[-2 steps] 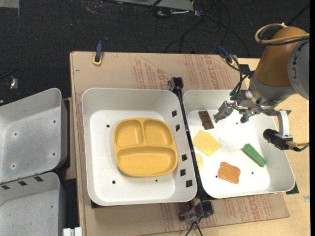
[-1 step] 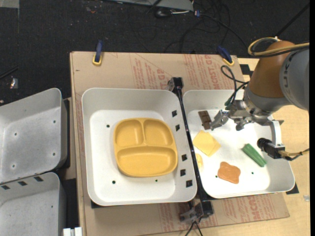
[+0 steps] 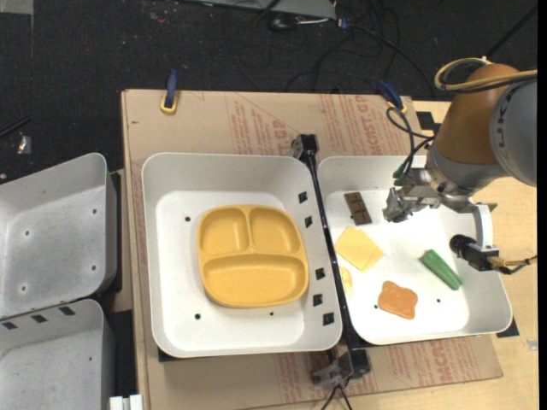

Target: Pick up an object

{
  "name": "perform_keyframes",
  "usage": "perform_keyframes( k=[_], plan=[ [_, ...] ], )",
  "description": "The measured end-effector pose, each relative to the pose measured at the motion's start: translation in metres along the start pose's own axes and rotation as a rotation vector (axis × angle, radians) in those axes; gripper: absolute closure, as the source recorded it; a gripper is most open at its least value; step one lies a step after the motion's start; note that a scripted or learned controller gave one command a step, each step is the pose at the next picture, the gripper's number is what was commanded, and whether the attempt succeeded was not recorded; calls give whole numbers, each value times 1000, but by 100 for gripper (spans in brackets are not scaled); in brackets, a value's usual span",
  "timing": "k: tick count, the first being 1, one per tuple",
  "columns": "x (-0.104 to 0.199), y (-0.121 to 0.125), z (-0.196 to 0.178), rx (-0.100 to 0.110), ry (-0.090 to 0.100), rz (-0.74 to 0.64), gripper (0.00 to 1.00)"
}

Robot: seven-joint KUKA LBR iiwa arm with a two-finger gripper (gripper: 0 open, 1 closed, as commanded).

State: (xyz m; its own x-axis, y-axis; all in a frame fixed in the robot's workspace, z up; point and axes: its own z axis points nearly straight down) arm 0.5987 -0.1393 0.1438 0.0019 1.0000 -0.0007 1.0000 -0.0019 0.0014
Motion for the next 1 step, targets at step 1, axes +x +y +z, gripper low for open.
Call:
perform_keyframes(
  k=[1],
  plan=[
    [-8, -2, -60, -4, -1, 0, 100]
  ],
)
